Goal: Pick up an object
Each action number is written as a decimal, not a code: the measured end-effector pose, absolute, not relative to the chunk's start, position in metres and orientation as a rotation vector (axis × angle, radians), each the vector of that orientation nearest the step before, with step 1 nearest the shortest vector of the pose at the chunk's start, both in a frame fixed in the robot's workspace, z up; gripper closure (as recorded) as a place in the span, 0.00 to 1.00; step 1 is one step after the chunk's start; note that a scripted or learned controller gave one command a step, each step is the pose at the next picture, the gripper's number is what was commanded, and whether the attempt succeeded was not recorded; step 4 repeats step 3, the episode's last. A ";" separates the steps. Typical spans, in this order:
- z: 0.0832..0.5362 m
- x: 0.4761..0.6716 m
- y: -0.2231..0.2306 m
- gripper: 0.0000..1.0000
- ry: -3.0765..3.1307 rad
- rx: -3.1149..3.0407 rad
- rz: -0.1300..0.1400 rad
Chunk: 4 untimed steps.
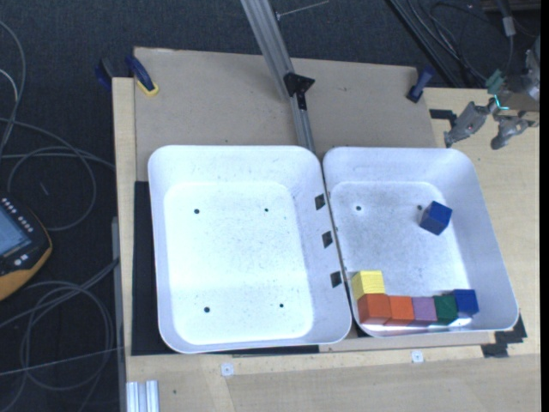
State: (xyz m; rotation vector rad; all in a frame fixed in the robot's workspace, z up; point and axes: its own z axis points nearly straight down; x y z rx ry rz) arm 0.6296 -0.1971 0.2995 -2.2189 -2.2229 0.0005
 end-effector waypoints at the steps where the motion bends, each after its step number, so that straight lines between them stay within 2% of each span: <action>1: 0.326 0.647 -0.180 0.00 -2.229 -2.221 -0.005; 2: 0.305 0.673 -0.218 0.00 -2.221 -2.226 0.002; 3: 0.344 0.666 -0.210 0.00 -2.227 -2.224 -0.005; 4: 0.344 0.666 -0.210 0.00 -2.227 -2.224 -0.005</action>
